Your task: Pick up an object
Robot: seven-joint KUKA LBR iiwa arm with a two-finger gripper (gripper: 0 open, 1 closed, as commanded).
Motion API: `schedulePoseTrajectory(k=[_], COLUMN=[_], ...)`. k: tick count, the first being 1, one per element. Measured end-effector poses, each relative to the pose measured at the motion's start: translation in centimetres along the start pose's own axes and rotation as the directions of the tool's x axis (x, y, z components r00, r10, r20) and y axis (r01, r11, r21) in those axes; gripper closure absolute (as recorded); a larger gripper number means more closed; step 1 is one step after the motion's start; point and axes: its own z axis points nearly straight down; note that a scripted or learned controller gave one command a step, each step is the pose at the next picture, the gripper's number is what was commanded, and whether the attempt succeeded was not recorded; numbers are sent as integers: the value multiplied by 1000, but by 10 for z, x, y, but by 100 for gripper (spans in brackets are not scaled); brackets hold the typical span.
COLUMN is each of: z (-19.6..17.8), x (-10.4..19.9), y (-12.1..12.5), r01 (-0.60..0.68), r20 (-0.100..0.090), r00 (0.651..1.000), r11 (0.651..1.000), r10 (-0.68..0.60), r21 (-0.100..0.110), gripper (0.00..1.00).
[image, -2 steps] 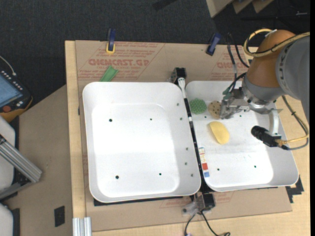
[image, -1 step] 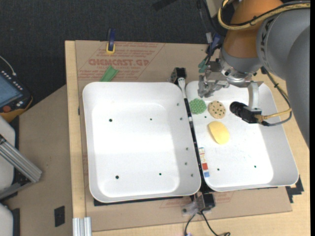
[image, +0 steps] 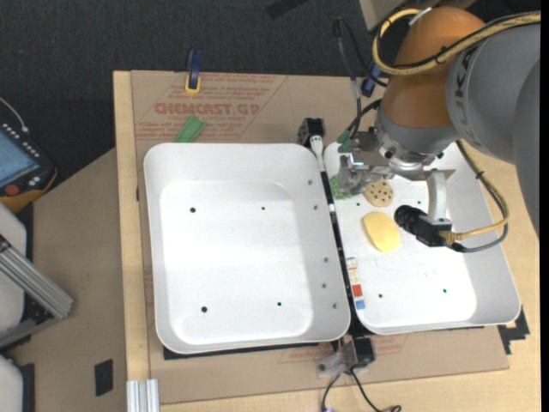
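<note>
The gripper (image: 352,172) hung low at the right bin's (image: 446,303) far left corner, its jaws too blurred to tell. A yellow object (image: 382,231) lay just right, a brown cookie (image: 377,195) partly hidden beneath the wrist

My arm (image: 502,84) shows as a bulky grey shell with a rounded orange band (image: 420,67) above the wrist. Thin black and yellow cables (image: 480,230) loop around it, and the metallic end effector (image: 352,174) sits below a silvery flange.
</note>
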Motion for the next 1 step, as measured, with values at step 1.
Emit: schedulePoseTrajectory(k=[1], z=[-19], x=[-29], y=[-52], r01=[-7], r20=[1], r00=[1000], r11=[1000], r10=[7], r21=[2], gripper=[100])
